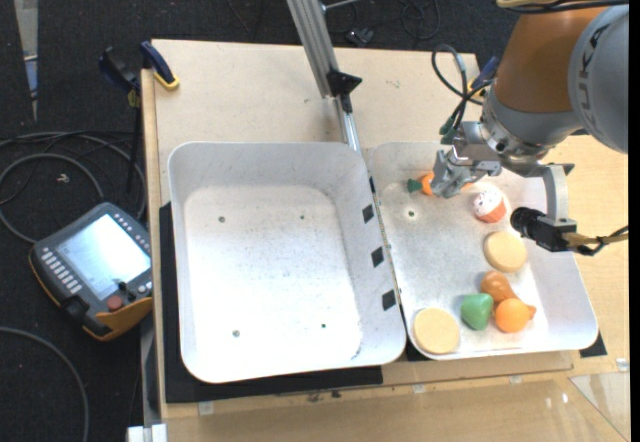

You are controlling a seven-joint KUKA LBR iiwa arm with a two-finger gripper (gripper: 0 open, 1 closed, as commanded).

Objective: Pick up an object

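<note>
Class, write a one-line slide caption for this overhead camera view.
The gripper hovers over a small orange object in the right bin among toy foods.

1. A small orange carrot-like toy with a green tip lies at the right bin's far end, beside the hand.
2. A white-and-red rounded toy lies just right of it.
3. A pale yellow rounded piece lies mid-bin.
4. A green pepper-like toy sits between two orange fruits.
5. A tan flat disc lies at the near corner.
</note>
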